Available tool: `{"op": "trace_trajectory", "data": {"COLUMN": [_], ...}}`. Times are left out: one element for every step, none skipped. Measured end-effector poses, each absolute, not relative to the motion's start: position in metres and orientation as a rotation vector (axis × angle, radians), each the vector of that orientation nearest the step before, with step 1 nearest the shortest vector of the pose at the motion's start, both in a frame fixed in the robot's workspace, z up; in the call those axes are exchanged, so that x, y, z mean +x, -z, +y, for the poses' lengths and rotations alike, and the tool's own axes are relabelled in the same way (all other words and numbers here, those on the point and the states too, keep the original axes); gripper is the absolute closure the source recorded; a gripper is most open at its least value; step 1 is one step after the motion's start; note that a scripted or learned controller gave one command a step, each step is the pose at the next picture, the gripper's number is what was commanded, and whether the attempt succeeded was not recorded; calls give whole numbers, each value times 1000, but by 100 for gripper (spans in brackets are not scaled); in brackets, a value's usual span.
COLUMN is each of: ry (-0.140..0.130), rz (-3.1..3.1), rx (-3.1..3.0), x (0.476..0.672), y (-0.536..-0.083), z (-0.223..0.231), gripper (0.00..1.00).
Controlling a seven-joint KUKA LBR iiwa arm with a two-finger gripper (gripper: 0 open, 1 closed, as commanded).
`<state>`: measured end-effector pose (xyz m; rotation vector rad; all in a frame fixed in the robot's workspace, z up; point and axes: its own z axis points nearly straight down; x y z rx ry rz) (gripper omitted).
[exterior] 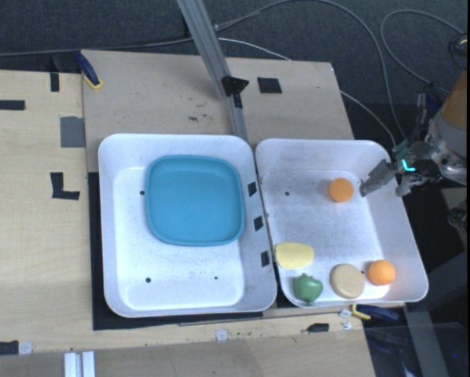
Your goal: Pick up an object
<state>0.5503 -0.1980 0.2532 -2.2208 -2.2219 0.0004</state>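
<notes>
**Claw at the right bin's edge, nothing in its grip**

Claw (384, 181) hangs over the right rim of the right bin (313, 151), reaching in from the right side of the view. One dark finger points down and left toward the bin floor, another sits just behind it, and a small teal light glows at the wrist. The fingers appear spread apart, released, with nothing between them.

An orange ball (341, 190) lies on the bin floor near the fingertip, just to its left, apart from it.

Four more things sit along the near edge of the same bin. A yellow piece (295, 254) lies by the left wall. A green piece (307, 287) sits just below it. A beige round (346, 280) is next to the green one, and a second orange ball (381, 272) touches or nearly touches the beige round on its right.

The left bin (125, 281) holds a blue plate (194, 199) with rounded corners, lying flat toward the far side.

Both bins rest side by side on a wooden desk (31, 210) marked with dark tape patches.
</notes>
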Motion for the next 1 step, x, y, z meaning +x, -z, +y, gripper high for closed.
{"op": "trace_trajectory", "data": {"ry": [0], "rz": [-2222], "rx": [-2221], "x": [550], "y": [-253], "z": [-198], "gripper": [0]}}
